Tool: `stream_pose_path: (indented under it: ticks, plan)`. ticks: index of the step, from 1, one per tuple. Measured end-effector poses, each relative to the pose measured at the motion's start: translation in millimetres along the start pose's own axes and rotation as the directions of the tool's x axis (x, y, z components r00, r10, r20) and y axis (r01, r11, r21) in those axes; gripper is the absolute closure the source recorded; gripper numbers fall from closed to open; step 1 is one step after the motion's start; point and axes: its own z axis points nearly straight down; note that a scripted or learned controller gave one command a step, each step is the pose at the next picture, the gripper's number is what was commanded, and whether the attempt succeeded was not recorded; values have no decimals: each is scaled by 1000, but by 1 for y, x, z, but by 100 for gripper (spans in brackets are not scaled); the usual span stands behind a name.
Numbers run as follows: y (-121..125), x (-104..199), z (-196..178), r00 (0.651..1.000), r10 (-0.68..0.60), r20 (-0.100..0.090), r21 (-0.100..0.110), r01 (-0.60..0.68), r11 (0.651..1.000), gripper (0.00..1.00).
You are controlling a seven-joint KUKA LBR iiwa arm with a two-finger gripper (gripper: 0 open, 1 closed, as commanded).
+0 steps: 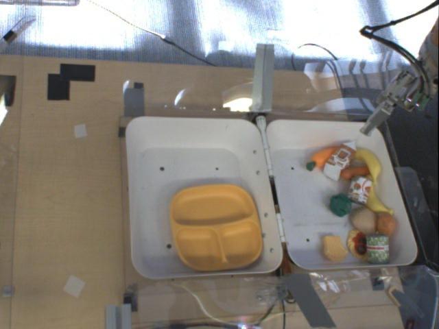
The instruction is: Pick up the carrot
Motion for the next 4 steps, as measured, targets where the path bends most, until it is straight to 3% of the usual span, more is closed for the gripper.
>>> stream_pose_path:
  ticks: [1,2,3,4]
  plan:
    - [44,26,211,996,-87,-23,6,87,996,0]
    - [53,87,224,1000,24,-15,4,-24,1000,0]
    - [12,144,121,999,48,-4,-2,-48,999,0]
    - [24,79,205,998,58,16,-15,-58,998,0]
